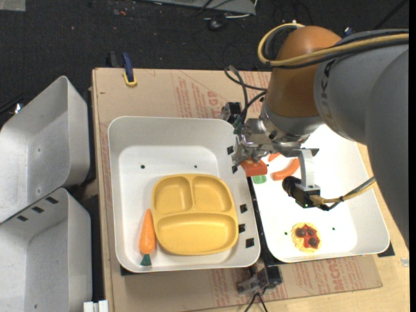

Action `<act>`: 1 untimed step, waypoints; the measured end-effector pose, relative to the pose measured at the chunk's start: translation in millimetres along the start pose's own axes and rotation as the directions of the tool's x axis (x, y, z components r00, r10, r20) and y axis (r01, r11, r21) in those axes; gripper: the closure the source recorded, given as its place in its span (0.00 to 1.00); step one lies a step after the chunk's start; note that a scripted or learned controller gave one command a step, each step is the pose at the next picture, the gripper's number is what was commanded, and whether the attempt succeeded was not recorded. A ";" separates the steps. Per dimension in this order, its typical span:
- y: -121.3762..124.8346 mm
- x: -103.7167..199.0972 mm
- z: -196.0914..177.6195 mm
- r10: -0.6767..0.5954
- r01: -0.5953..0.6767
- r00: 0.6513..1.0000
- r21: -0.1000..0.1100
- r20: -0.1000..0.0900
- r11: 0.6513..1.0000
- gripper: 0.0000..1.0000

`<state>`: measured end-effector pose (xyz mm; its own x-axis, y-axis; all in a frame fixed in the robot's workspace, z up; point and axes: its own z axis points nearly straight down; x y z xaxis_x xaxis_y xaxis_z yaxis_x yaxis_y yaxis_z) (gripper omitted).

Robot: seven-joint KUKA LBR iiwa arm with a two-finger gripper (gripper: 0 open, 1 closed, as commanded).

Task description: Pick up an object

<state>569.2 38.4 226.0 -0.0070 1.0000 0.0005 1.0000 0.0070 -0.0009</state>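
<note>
The grey arm reaches in from the right, and its gripper [252,156] hangs over the left edge of the right bin [364,239]. Directly beneath the gripper is a small orange-red toy [255,168] with a green piece [259,179] just below it. The gripper's body hides whether it touches that toy. An orange carrot-like piece [286,169] lies a little to the right in the same bin. A yellow and red pizza-like toy [307,236] lies near that bin's front. In the left bin [130,142] an orange carrot [147,234] lies beside a yellow divided plate [195,214].
A black part on a cable [300,194] hangs from the arm over the right bin. Both bins rest on a brown board [162,90]. Grey-white housings [39,142] stand at the left. Dark floor with cables lies behind.
</note>
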 end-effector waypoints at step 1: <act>11.1 48.8 8.0 0.000 0.000 1.000 -0.002 0.000 1.000 1.00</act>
